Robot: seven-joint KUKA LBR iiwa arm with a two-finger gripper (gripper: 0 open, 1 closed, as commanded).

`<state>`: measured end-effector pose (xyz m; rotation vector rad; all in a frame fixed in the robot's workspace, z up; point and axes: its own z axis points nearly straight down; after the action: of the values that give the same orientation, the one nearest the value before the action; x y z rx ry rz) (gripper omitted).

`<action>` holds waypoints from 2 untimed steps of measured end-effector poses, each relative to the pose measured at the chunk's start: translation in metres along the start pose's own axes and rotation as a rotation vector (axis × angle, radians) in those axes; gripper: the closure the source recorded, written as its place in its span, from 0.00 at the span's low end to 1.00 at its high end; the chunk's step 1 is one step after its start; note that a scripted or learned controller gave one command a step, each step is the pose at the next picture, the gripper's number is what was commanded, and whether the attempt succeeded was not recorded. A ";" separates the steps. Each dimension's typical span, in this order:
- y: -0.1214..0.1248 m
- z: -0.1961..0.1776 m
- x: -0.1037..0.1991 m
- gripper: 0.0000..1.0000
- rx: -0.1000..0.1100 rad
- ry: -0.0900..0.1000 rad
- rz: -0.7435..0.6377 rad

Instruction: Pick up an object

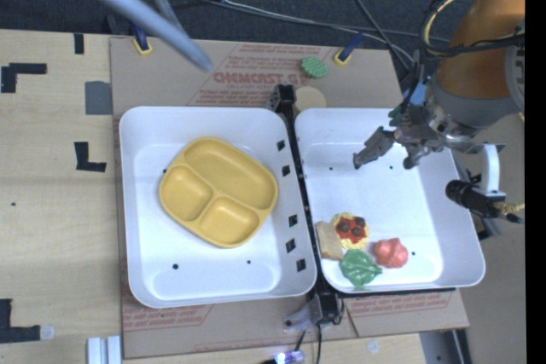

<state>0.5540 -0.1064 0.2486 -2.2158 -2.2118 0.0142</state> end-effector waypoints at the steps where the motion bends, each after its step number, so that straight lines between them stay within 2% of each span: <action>1: 0.002 -0.007 0.000 0.00 -0.012 -0.001 -0.003; 2: 0.007 0.048 0.009 0.00 -0.011 -0.002 -0.003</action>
<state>0.5606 -0.0971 0.2008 -2.2195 -2.2213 0.0041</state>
